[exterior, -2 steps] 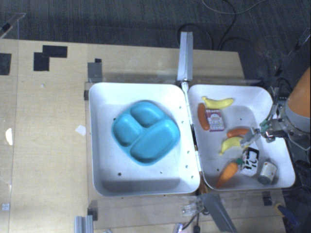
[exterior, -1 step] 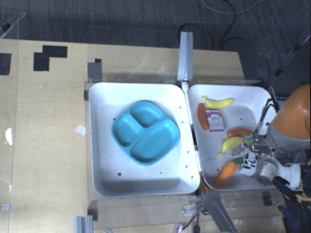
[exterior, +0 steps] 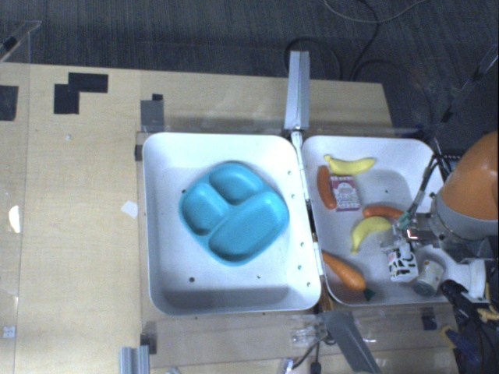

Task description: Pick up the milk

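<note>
In the camera view, the arm (exterior: 475, 197) enters from the right, and its claw (exterior: 407, 236) hangs over the right bin (exterior: 390, 148), near the bin's front right part. It cannot be told from this view how the claw stands, because the wrist and cables cover it from above. The milk (exterior: 402, 263), a small white carton with black patches, is in the same bin, just beside the claw and directly toward the front edge of the bench from it, so in the picture it appears right under the claw. Its long axis seems to run nearly from back to front of the bin, with a small tilt, but the carton is small and this is not sure. The carton appears apart from the claw, not between any visible parts of it. To the left of the claw there are a yellow banana (exterior: 368, 230) and a reddish sausage (exterior: 382, 210), both near. Further left and toward the front lies a carrot (exterior: 344, 270). Well to the left of the claw, the left bin (exterior: 164, 209) holds a blue divided tray (exterior: 234, 212). As a judgement, the coming move needs only a short shift of the claw toward the front before going down.
</note>
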Controlling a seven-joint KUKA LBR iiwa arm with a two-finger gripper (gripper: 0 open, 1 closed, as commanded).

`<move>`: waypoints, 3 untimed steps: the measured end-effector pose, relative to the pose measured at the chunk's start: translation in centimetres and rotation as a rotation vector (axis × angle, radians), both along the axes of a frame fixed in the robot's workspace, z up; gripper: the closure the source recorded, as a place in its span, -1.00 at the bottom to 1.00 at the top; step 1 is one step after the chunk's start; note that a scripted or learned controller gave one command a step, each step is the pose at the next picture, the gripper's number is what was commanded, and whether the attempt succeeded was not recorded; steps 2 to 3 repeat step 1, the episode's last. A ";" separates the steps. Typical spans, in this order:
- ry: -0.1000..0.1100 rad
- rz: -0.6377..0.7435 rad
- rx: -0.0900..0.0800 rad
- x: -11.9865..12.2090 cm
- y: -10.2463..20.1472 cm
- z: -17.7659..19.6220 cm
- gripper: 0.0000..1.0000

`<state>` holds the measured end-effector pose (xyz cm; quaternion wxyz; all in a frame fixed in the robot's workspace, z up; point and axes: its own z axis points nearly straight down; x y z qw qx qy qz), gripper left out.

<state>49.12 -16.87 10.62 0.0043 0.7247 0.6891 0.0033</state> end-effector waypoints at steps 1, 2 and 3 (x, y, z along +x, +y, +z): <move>0.006 -0.219 0.004 -0.3 10.2 9.3 1.00; 0.006 -0.219 0.004 -0.3 10.2 9.3 1.00; 0.006 -0.219 0.004 -0.3 10.2 9.3 1.00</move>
